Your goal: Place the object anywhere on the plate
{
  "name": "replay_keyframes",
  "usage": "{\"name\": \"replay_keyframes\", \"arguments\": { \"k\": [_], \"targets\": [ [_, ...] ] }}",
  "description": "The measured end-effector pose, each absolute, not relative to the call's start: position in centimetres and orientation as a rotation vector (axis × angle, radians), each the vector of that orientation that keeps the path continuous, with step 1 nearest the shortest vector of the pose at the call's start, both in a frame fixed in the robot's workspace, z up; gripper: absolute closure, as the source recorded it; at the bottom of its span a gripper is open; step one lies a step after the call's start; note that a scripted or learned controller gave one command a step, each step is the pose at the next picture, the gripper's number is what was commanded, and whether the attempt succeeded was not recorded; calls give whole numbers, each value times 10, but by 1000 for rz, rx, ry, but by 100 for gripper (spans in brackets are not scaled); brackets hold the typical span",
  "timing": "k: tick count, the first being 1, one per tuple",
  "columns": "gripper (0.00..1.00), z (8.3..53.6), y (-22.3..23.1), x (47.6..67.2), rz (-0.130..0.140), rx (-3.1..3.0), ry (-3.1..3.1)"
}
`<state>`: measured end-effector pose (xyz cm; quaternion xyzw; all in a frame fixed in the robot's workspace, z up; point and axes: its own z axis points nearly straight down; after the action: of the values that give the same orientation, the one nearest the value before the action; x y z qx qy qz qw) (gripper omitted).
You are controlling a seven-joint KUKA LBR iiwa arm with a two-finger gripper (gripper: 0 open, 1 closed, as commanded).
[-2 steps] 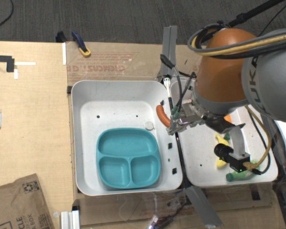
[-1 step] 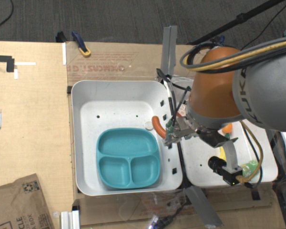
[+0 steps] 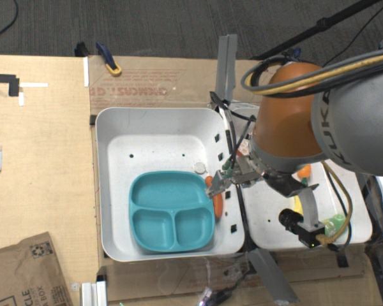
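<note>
- We see the two-finger metal gripper (image 3: 216,187) with a small orange carrot-shaped object (image 3: 217,205) hanging just below its fingertips.
- The teal three-compartment plastic plate (image 3: 172,210) lies just left of those fingers, inside the left shallow white bin (image 3: 115,171).

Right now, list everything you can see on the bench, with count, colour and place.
bins: 2, white, side by side mid-bench
plate: 1, teal, three compartments, in the left bin
carrot: 1, orange, at the plate's right edge, by the gripper
small round thing: 1, pale, on the left bin's floor above the plate
green thing: 1, in the right bin, partly hidden
yellow thing: 1, in the right bin, mostly hidden
clamp: 1, blue and yellow, top of bench
cardboard box: 1, brown, bottom left
arm: 1, grey and orange, over the right bin
gripper: 1, over the left bin's right side
</note>
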<state>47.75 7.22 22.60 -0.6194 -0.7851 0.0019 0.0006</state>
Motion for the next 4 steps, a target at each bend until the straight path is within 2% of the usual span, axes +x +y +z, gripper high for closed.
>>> {"name": "replay_keyframes", "arguments": {
  "k": [1,2,3,4],
  "targets": [
    [100,234,71,478,10,-1946,-2464],
    [100,279,108,522,5,-1918,-2488],
    [100,231,127,578,6,-1777,-2591],
    [100,214,148,659,2,-1355,-2837]
  ]
}}
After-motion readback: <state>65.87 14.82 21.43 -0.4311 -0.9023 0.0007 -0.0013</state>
